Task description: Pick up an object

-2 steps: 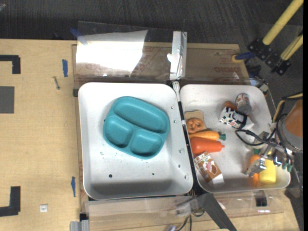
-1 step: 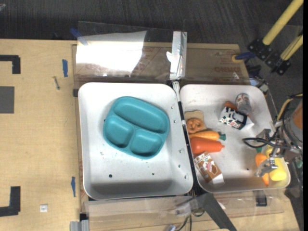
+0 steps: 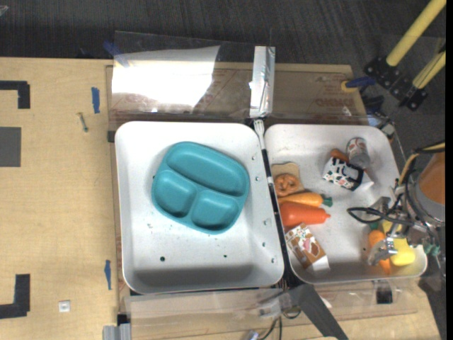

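- The gripper [image 3: 388,241] is low at the right bin's [image 3: 311,142] near right corner; I cannot tell its jaw state.
- The teal divided plate [image 3: 200,185] lies in the left bin [image 3: 134,190].
- The toy carrot [image 3: 303,207] lies near the right bin's left wall.

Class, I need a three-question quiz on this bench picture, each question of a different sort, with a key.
1. True or false: the teal divided plate lies in the left bin.
2. Which lies nearest the bins' shared wall? A. toy carrot B. yellow block C. black-and-white mug
3. Fill in: the snack packet lies in the ____ bin.

Key: 1 true. 2 A. 3 right; it sits near the front wall of the right bin, below the carrot in the picture.
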`<state>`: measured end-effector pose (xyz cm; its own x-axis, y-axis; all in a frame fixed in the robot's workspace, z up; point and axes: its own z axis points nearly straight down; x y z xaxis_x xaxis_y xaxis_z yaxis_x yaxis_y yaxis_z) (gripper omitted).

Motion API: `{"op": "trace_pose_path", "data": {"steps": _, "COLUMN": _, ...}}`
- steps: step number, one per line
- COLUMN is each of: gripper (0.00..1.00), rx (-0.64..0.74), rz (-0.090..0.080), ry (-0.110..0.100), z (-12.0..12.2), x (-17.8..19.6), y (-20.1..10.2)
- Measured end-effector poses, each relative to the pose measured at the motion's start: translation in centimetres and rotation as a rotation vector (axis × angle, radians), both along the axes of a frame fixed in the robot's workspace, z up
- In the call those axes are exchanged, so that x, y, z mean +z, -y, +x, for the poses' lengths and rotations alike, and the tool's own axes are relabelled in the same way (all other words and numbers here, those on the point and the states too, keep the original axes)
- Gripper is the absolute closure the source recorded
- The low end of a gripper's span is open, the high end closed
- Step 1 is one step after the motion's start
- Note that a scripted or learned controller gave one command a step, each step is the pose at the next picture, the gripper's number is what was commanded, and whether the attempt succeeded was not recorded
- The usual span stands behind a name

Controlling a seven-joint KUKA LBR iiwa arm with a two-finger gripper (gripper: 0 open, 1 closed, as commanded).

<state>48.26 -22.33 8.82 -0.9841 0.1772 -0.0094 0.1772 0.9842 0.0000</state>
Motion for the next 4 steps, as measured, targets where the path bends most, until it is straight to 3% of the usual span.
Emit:
{"op": "trace_pose_path", "data": {"steps": 1, "gripper": 1.0, "rx": 0.001, "rz": -0.004, "ry": 0.013, "z": 0.4, "x": 1.3, "y": 0.0}}
{"op": "trace_pose_path", "data": {"steps": 2, "gripper": 1.0, "rx": 0.05, "rz": -0.002, "ry": 0.004, "z": 4.0, "x": 11.9, "y": -3.0}}
{"op": "trace_pose_path", "data": {"steps": 3, "gripper": 0.0, "rx": 0.048, "rz": 0.001, "ry": -0.005, "z": 3.8, "x": 11.4, "y": -2.9}}
{"op": "trace_pose_path", "data": {"steps": 4, "gripper": 0.0, "rx": 0.051, "rz": -0.002, "ry": 0.002, "z": 0.0, "x": 0.0, "y": 0.1}}
